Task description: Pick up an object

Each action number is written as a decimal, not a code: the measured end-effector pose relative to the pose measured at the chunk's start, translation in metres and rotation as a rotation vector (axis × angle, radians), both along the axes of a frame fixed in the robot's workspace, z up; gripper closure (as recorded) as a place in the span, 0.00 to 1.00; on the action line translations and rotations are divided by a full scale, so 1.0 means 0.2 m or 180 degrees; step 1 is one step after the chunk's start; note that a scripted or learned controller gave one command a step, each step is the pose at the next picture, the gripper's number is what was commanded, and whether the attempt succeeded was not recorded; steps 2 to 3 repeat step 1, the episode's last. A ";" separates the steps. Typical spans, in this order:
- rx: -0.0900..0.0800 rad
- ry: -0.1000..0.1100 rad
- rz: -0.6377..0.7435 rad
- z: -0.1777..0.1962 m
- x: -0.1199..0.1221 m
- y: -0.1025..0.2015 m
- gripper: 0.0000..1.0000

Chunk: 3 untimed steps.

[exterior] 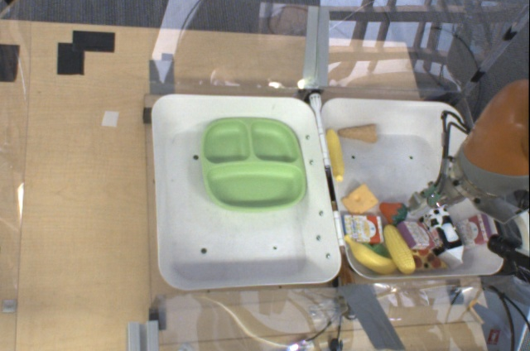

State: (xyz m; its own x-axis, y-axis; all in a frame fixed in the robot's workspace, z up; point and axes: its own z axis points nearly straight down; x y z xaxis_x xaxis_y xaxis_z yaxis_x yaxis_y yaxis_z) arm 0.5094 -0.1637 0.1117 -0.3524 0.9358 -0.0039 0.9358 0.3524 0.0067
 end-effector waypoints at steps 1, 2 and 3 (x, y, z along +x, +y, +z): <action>0.0009 -0.0023 -0.1015 -0.11 0.36 0.07 1.00; 0.0009 -0.0023 -0.1015 -0.11 0.36 0.07 1.00; 0.0009 -0.0023 -0.1015 -0.11 0.36 0.07 1.00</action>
